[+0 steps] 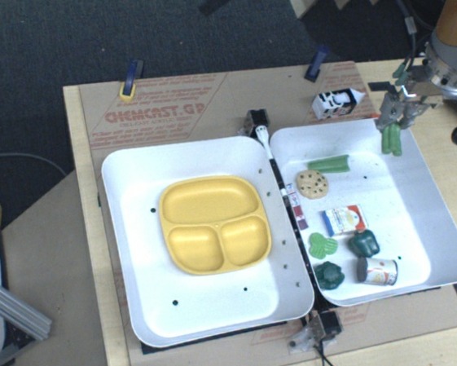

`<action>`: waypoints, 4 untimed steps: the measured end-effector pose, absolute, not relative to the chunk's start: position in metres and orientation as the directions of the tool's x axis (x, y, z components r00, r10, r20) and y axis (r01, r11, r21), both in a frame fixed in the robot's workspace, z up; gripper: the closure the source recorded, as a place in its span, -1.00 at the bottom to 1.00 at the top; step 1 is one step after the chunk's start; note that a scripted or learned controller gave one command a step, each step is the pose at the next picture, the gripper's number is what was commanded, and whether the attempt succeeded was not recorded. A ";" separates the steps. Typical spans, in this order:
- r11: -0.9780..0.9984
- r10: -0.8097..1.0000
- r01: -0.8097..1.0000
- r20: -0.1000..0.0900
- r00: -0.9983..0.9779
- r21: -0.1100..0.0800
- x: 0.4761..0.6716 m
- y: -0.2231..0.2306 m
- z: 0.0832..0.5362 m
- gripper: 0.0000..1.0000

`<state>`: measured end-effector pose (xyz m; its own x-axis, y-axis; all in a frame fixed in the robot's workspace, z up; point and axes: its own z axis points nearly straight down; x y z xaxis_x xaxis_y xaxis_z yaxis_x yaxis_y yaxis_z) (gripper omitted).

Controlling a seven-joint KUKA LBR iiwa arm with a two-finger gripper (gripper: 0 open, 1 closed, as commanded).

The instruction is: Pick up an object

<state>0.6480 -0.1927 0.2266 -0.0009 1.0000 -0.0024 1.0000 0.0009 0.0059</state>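
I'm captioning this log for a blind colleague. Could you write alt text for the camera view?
A gripper holds a green stick above the right bin, which contains a cookie, a small box and other small items. The left bin holds a yellow divided plate.

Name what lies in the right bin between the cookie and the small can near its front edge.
In the camera view, a blue-and-white carton lies between the cookie and the can, with a dark green piece just before the can.

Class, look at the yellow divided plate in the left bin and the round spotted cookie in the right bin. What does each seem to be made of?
Yellow three-compartment plate: likely moulded plastic, smooth with a soft sheen, uniform colour. Tan round cookie with dark spots: probably a plastic or rubber toy, flat and matte; too small to be sure.
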 end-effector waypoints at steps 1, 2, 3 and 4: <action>0.005 1.000 1.000 0.001 -0.005 -0.001 0.642 -0.144 0.231 1.00; 0.006 1.000 1.000 0.003 -0.006 -0.002 0.642 -0.099 0.232 1.00; 0.007 1.000 1.000 0.002 -0.007 0.002 0.648 -0.040 0.238 1.00; 0.005 1.000 1.000 0.002 -0.005 -0.004 0.654 0.005 0.215 1.00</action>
